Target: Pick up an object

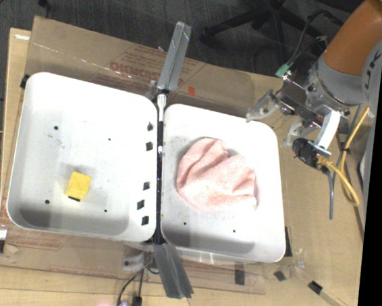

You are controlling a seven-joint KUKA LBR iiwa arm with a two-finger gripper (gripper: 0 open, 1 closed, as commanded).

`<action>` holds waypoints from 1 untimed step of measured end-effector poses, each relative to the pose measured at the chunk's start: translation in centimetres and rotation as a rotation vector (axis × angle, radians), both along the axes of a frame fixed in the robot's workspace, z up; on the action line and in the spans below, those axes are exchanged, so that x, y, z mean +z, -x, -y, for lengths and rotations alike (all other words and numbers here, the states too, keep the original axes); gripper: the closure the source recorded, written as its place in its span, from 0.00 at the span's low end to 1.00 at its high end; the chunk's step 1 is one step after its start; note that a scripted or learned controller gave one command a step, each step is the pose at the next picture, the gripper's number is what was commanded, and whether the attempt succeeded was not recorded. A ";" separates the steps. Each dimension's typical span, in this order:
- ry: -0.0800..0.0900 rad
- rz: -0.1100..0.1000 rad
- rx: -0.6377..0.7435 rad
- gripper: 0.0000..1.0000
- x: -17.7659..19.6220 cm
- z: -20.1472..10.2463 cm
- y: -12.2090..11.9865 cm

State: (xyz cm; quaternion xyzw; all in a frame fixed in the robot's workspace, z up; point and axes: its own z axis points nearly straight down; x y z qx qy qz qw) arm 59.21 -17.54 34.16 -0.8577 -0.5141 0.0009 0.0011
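Observation:
A crumpled pink cloth [217, 175] lies in the middle of the right bin [270, 239]. A small yellow block [78, 185] rests in the left bin [41, 92], toward its front left. My gripper [275, 122] hangs above the right bin's far right corner, up and to the right of the cloth and apart from it. It is open, with its two fingers [258, 110] spread and nothing between them.
A grey divider bar [169, 65] runs between the two bins, with black clips along the seam. Cardboard [106, 55] lies under the bins. Yellow and black cables [338, 174] hang by the wrist, right of the right bin.

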 end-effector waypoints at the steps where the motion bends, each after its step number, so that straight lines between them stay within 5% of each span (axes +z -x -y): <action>1: -0.002 -0.003 0.333 0.00 -9.6 1.3 3.0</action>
